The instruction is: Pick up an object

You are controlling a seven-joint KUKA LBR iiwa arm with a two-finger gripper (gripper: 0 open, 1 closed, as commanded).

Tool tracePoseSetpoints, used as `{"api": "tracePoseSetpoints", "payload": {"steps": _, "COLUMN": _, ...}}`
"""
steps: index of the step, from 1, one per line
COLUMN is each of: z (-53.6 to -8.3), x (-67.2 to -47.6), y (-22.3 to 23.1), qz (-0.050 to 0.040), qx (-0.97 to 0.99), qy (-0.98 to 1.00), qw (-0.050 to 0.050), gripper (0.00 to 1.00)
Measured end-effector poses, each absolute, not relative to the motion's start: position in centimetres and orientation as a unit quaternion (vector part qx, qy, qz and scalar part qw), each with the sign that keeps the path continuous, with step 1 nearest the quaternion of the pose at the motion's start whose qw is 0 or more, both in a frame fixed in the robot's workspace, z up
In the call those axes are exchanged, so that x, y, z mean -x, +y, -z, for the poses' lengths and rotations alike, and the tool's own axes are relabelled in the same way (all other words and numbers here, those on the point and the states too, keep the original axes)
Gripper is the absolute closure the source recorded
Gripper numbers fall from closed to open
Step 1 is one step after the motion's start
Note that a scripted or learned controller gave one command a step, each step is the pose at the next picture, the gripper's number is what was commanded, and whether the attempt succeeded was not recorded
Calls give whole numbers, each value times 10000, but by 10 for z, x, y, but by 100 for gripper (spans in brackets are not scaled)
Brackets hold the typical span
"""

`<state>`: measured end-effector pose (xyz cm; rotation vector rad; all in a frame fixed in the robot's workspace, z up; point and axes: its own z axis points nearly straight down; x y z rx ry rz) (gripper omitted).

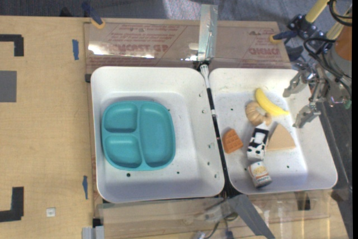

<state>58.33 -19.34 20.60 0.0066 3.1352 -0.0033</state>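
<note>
Presently: jaws open, empty, over right bin's far-right edge | banana just left of them, touching bread roll | risk: descending here could clip the rim or nudge the banana, closing on nothing.

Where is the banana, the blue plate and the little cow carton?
banana [271, 103]: camera view, middle of its curve.
blue plate [155, 132]: camera view, floor of its big compartment.
cow carton [257, 144]: camera view, its spotted side.
</note>
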Motion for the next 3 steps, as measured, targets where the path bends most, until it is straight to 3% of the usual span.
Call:
{"api": "tracePoseSetpoints", "payload": {"steps": 1, "z": -98, "x": -588, "y": -180, "qz": 7, "qx": -882, "qy": 9961, "qw": 48, "gripper": 0}}
{"api": "tracePoseSetpoints", "payload": {"steps": 2, "z": -89, "x": -606, "y": -125, "qz": -9, "qx": -2139, "qy": 9768, "qw": 60, "gripper": 0}}
{"api": "tracePoseSetpoints", "payload": {"steps": 3, "z": -103, "x": -609, "y": -125, "qz": -4, "qx": -2132, "qy": 9769, "qw": 125, "gripper": 100}}
